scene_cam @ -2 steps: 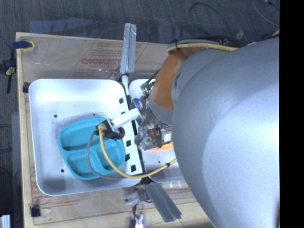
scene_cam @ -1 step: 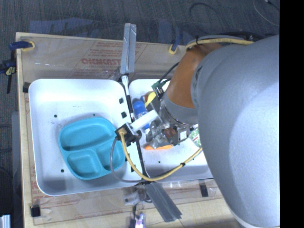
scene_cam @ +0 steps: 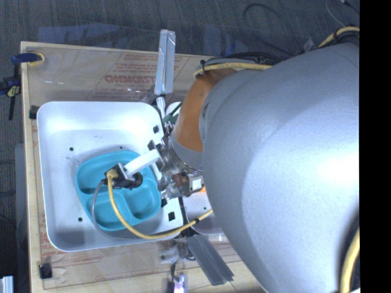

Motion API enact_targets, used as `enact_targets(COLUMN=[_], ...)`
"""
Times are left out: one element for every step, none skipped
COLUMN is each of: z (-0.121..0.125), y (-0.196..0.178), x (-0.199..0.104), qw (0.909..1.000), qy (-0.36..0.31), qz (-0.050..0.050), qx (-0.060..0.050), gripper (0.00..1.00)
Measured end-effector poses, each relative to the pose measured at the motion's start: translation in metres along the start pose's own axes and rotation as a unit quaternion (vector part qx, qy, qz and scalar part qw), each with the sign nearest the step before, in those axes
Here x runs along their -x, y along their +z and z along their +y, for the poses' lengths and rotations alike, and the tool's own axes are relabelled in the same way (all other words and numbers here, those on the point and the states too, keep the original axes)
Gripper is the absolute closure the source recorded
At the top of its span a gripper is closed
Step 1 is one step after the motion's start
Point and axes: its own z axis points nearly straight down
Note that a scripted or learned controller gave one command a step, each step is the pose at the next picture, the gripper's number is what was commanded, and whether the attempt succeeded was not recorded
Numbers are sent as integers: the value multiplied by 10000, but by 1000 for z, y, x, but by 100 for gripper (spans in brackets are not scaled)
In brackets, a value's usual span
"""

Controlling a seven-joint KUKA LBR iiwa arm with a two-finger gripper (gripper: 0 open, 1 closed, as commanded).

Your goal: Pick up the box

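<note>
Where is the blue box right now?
In the camera view, the blue box lies in the left white bin, toward its lower right corner, right beside the grey arm reaching in from the right.

Box (scene_cam: 139,201) blue; bin (scene_cam: 67,133) white; arm (scene_cam: 293,163) grey, orange band (scene_cam: 194,118).

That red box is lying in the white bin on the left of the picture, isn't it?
Nearly. The box is blue, not red, as the camera view shows. It does lie in the white bin on the left of the picture.
</note>
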Motion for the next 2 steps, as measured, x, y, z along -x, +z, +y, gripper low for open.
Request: enact_targets(z=[-29,15], y=[-99,0], x=[-18,4], qw=[9993,9998], qy=[-360,-201], qz=[32,-5], qx=[7,-10], gripper=[100,100])
